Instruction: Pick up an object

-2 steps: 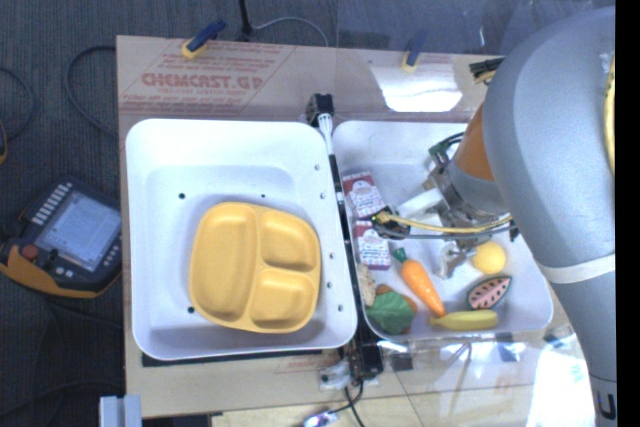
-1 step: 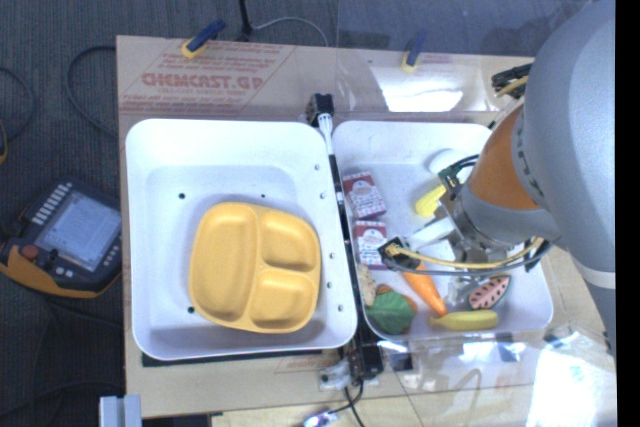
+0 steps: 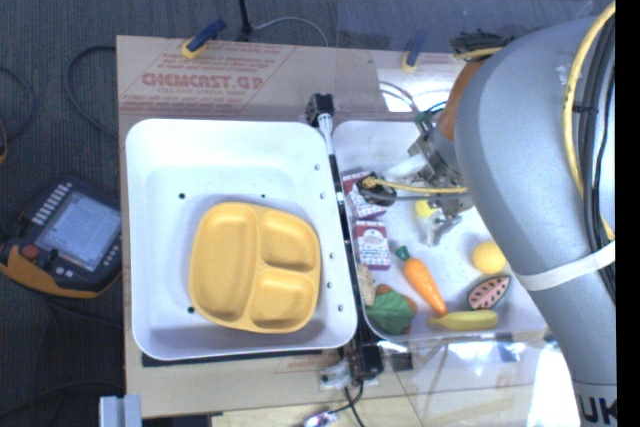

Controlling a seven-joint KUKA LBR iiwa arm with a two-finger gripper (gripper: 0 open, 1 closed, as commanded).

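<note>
Jaws' state unclear, metal gripper (image 3: 440, 220) above tapered orange carrot (image 3: 424, 283), smooth yellow tray (image 3: 256, 267)

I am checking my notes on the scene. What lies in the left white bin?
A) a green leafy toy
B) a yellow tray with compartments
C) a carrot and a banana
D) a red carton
B: the yellow tray with three compartments lies alone in the left bin; the small toy foods lie in the right bin.
</note>
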